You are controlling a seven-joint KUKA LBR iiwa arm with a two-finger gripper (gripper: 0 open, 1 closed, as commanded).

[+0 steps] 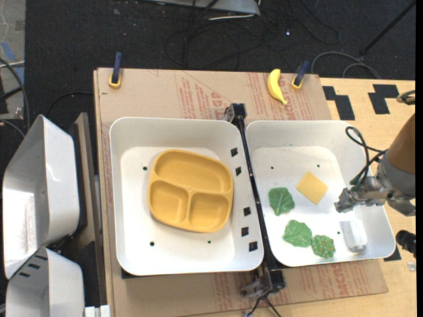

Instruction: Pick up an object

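Cardboard bench (198, 88); smooth white bin (370, 137) (rounded corners) holds square yellow block (312, 187)

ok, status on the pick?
Gripper low over right bin, nothing seen in it. Yellow block, three green pieces and white cylinder lie loose. Nothing blocking.

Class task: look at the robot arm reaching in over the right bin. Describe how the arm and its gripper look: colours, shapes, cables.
The arm is a thick rounded body, with an orange band above a grey wrist section. The gripper is small, grey metal, angular and dark at the tip. A thin black cable loops from the wrist over the right bin. No markings are legible.
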